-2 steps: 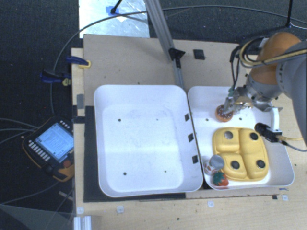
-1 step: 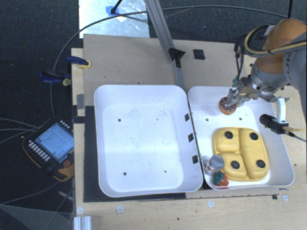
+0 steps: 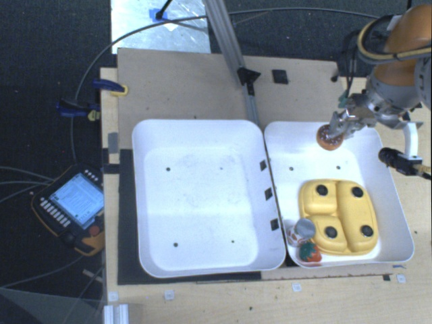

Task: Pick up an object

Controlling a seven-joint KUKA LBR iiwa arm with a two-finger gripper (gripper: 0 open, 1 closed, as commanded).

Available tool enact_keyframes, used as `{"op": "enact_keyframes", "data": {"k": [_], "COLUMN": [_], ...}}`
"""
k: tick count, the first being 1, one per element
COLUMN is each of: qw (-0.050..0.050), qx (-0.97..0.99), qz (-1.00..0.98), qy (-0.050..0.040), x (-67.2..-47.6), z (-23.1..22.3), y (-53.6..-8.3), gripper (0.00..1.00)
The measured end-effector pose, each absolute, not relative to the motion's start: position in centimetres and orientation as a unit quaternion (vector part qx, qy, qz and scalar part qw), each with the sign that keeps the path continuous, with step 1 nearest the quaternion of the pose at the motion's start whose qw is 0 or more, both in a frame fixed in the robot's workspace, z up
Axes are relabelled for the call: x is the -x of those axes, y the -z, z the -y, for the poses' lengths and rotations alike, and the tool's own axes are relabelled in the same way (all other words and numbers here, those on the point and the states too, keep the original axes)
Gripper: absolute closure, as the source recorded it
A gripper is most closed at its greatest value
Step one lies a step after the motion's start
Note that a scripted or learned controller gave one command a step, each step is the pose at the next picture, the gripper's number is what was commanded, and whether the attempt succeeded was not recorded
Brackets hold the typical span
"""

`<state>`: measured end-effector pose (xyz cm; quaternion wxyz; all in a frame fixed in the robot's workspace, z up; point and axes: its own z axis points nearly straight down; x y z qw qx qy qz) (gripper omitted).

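Room for moving is widest over the left bin (image 3: 145, 181), whose white floor gives you open space from rim to rim. The right bin (image 3: 287, 147) is tighter: a large yellow block (image 3: 341, 216) with four dark holes takes up most of its near half and sits close to the right wall and the front rim, leaving you only a narrow strip along the shared middle edge. In that bin's near left corner, just beside the yellow block, you have a small cluster: a grey rounded piece (image 3: 304, 228) and, below it, a small red and green thing (image 3: 310, 251), both pressed near the rim. The far half of the right bin is freer floor. The arm (image 3: 398, 52) comes in from your right above the bin's far right corner, and the gripper (image 3: 335, 132) hangs over the far part of the bin, near the back wall. A small round brownish object (image 3: 329, 140) sits right at its tip, but you cannot tell from this angle whether the fingers are apart, together or clamped on it, nor whether the object is lifted or resting on the floor. Outside the bins, clamps (image 3: 108, 86) sit at the bench's left edge and a handheld controller (image 3: 73, 204) lies on the floor.
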<state>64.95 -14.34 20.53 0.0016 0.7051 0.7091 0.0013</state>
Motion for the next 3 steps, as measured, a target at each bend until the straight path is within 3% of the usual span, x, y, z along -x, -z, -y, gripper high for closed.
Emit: {"op": "enact_keyframes", "data": {"k": [1, 3], "qw": [0.0, 0.001], "qx": [-0.704, -0.705], "qz": [-0.71, -0.709], "qy": [-0.0011, -0.0013], "x": [-64.6, -65.6], "z": [8.2, -3.4], "y": [-20.6, -20.0], "gripper": [1.0, 1.0]}}
